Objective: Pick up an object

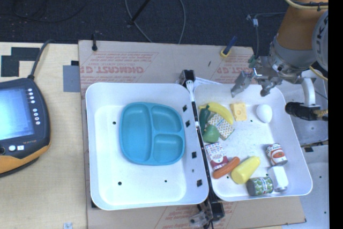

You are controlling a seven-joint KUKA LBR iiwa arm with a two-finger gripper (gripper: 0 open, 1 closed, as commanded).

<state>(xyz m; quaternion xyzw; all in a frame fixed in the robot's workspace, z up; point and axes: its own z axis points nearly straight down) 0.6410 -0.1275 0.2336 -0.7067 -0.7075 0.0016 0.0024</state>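
Left bin: the white bin point(102, 169) at centre-left carries a blue divided plate point(152, 133); nothing there looks easy to grasp, so I would pass it by.
Divider: the two bins meet at a dark clipped seam point(194, 131) near mid-frame. A banana point(220, 111), a green pepper point(210, 134) and a patterned packet point(221, 126) crowd against it, touching one another; a descent here risks a finger landing on a neighbour or the wall.
Right bin, lower part: a carrot point(225, 167), a yellow bottle point(245, 169), a green can point(260, 185) and a red can point(276, 154) lie close together near the lower rim point(268, 196).
Best target: the white egg point(263, 113) and the cheese block point(239, 112) sit in the upper right bin with bare floor around them.
Gripper: the gripper point(251, 86) hangs above the right bin's upper edge, fingers spread wide, nothing between them.
Advice: judged from here, come straight down astride the egg, keeping clear of the upper wall.
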